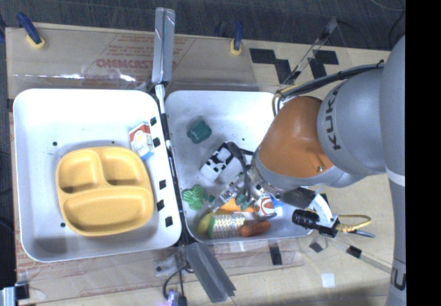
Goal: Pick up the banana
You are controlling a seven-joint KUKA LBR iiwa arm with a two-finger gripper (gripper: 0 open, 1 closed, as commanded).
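The banana [204, 223] is showing as a yellow-green end at the near edge of the right bin [185, 113], lying against the left end of a silver mesh cylinder [228, 226] and just below a green toy [195, 196]. The grey arm [358, 122], with its orange band [295, 138], is reaching in from the right and covering much of that bin. The left bin [31, 118] is bearing a yellow divided plate [103, 191], and a small red-and-white carton [141, 139] is leaning near its right wall. The gripper [238, 193] is hanging low over the clutter in the right bin, near the banana but up and to the right of it; whether it is spread or pressed together cannot be told. A black-and-white object [219, 158] is lying beside the gripper, a teal block [199, 131] is sitting farther back, and a reddish-orange piece [255, 229] is resting at the cylinder's right end.
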